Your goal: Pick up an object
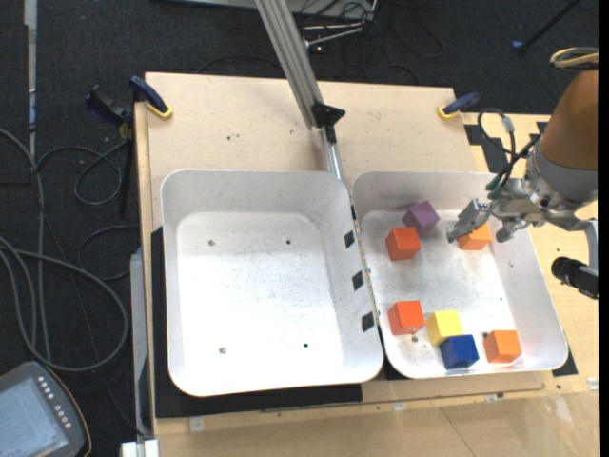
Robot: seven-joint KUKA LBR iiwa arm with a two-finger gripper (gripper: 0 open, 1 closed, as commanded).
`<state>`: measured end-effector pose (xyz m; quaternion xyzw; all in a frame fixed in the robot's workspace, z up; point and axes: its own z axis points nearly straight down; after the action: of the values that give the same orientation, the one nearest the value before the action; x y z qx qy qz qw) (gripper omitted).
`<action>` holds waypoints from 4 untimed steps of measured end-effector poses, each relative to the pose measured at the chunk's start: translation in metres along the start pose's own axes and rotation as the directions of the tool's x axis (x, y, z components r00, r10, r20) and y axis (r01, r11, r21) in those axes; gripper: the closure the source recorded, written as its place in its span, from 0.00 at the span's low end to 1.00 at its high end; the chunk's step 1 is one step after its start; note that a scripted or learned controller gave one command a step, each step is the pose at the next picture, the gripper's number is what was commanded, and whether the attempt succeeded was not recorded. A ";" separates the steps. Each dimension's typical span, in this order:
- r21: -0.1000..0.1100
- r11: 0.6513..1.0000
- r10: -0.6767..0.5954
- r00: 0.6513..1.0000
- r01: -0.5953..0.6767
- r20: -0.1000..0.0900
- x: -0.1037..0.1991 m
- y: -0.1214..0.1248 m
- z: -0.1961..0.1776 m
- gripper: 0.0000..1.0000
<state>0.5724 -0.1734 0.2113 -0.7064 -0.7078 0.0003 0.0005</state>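
Pincer (473,225) over right bin (533,293), fingers astride an orange cube (475,239) near the bin's far right wall, grip state cannot tell; other cubes nearer along the bin's front edge, purple cube (421,216) farthest.

Two white bins sit side by side: the left bin (190,255) and the right bin (533,303). Seven blocks in all: four orange blocks (403,244) (475,238) (407,316) (502,346), one purple block (421,217), one yellow block (443,327), one blue block (460,351).
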 end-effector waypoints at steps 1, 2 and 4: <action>0.000 1.000 0.001 1.000 -0.001 0.000 0.000 0.000 0.000 0.00; 0.004 1.000 0.002 1.000 -0.002 0.000 0.002 -0.005 0.044 0.00; 0.001 1.000 0.002 1.000 -0.002 0.000 -0.004 -0.013 0.117 0.00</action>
<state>0.5597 -0.1775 0.0944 -0.7071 -0.7071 0.0007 0.0006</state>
